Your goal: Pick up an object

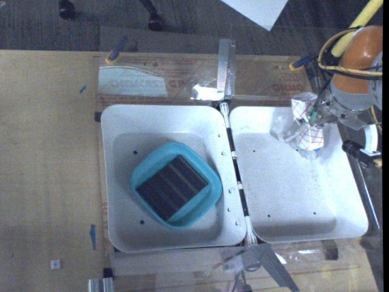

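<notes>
Closest to where I stand, along the front edge of the bench, there is a bit of clear plastic and a metal bracket [267,266] between the two bins. Behind that, the left bin [115,163] holds a teal dish [203,169] with a dark ribbed block [170,187] lying in it, well apart from the arm.

The right bin [304,212] has a bare floor across most of it. At its far right corner the gripper [316,115] hangs over the rim, and a crumpled wrapper [307,135], white with red lines and some clear film, sits right under and against its tip. I cannot tell how far apart the fingers are or whether they have the wrapper pinched; the tip is lost in the crinkles.

This looks like the grasp or the first lift. Next it calls for a straight rise, slow enough that a light, slippery wrapper does not slide out.

Farthest back, the orange band [364,47] and cables.
</notes>
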`<state>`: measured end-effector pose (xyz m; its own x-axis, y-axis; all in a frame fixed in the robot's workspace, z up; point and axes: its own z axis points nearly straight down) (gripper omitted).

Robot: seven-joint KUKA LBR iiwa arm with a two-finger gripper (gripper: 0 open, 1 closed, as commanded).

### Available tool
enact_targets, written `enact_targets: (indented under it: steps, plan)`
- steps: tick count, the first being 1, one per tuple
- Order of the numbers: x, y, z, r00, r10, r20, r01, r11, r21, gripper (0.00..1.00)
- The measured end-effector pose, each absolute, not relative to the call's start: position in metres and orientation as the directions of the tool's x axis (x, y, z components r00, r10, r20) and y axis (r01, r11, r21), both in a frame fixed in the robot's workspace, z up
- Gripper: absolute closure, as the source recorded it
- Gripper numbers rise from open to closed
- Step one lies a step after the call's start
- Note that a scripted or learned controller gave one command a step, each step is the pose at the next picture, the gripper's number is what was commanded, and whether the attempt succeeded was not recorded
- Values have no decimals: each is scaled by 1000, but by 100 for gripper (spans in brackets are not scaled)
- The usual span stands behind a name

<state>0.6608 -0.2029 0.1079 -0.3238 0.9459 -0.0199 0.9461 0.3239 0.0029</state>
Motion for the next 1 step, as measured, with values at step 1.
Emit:
enact_targets:
  steps: [1]
  plan:
    - [663, -206, 108, -310, 951, -7, 951, 310, -3, 0]
